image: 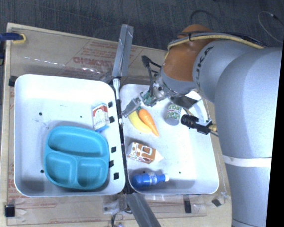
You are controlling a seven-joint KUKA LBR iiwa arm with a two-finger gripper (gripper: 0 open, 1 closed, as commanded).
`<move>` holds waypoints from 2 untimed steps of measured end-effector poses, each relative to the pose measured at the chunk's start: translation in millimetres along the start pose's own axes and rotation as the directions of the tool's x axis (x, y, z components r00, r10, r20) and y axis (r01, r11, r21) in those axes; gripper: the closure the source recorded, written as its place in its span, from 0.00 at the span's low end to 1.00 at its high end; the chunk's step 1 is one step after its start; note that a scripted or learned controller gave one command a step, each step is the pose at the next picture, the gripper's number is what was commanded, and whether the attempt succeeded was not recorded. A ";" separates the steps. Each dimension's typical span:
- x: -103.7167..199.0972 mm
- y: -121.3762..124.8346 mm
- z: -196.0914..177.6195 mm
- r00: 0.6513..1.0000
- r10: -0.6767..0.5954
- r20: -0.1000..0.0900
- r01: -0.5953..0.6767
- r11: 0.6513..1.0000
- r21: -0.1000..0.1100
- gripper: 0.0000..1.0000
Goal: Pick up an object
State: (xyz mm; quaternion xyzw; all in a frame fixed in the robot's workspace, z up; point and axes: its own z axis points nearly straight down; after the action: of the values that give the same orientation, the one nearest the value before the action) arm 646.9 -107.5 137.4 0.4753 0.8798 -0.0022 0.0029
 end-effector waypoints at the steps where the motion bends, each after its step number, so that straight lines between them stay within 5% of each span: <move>1: -10.7 -56.2 47.6 0.999 0.040 -0.008 -0.040 0.999 0.001 0.00; 2: -13.9 -53.5 33.8 0.999 0.038 0.000 -0.038 0.999 -0.005 1.00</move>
State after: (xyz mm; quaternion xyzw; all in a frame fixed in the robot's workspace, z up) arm 609.9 -148.7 103.7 0.4917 0.8707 -0.0001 0.0044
